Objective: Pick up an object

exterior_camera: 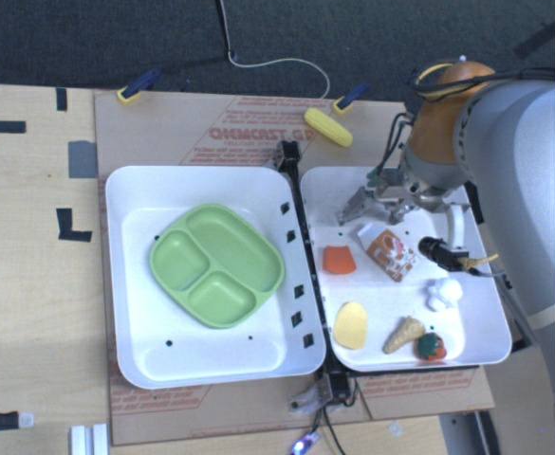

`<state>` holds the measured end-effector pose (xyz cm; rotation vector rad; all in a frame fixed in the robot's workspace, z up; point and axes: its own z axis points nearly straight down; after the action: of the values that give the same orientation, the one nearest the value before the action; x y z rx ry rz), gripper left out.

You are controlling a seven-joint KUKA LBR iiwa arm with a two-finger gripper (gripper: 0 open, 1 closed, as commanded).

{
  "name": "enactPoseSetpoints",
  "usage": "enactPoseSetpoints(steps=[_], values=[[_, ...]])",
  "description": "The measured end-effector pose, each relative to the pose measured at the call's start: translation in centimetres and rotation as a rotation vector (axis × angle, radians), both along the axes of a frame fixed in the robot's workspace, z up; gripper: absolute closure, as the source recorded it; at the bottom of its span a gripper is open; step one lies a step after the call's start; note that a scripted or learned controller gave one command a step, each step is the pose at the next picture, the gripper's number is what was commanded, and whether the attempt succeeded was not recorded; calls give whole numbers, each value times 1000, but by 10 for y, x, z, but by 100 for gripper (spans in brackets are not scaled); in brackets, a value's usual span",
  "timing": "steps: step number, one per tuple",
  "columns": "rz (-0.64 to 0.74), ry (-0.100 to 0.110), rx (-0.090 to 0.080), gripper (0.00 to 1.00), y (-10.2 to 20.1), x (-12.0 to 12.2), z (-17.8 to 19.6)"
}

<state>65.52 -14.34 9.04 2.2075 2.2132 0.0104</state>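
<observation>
Gripper [383, 209] hangs in the right bin [486, 354] just above the brown patterned packet [392, 254] — fingers spread, grasping nothing — orange block [340, 260] left of packet, yellow piece [351, 324] below-left, green tray [217, 264] further left.

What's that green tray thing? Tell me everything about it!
The green tray is a pale green plate with rounded corners, likely plastic. Raised ridges split it into three hollows: one long one along its upper side and two smaller ones below. It lies flat, turned at an angle, near the middle of the left bin, resting on the bin's white floor. Nothing sits in it, and nothing else touches it. The pincer is over in the right bin, far from it.
</observation>
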Motion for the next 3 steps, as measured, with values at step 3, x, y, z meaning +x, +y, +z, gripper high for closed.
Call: enactPoseSetpoints(steps=[3], values=[[9,9,9,0,195,-163,338]])
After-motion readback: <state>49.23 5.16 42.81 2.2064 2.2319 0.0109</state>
